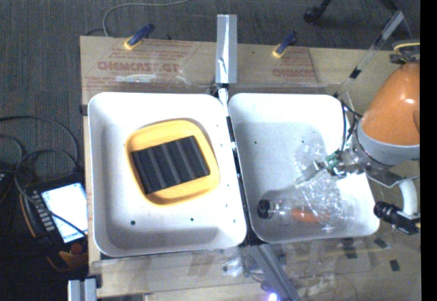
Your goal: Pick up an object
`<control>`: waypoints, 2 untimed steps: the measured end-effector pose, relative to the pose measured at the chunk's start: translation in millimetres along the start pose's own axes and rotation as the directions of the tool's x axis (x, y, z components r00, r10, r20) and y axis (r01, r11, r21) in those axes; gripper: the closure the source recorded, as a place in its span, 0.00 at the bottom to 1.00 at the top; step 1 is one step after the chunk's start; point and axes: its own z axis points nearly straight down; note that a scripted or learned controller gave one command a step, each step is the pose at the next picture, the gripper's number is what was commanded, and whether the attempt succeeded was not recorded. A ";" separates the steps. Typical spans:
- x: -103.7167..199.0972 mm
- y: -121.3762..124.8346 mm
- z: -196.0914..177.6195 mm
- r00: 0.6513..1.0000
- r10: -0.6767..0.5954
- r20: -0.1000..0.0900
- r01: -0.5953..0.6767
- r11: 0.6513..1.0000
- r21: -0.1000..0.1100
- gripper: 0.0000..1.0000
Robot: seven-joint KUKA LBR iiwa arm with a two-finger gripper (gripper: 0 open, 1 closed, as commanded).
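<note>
you are at the approach step: the gripper (332, 164) sits low over the right bin (273, 115), i cannot tell its grip, and next must close on the clear plastic bottle (304, 207) lying along that bin's near wall.

Clear plastic bottle (307, 207) in right bin (273, 112)

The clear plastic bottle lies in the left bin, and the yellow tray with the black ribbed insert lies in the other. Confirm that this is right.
Not quite. The camera view shows the clear plastic bottle lying crumpled in the right bin, with its dark cap pointing toward the divider. The yellow tray with the black ribbed insert lies in the left bin.
</note>
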 end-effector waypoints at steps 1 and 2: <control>-50.7 18.9 73.3 0.997 0.081 0.009 -0.081 0.996 -0.024 0.00; -55.9 71.8 82.8 1.000 -0.017 0.007 0.017 1.000 -0.015 0.00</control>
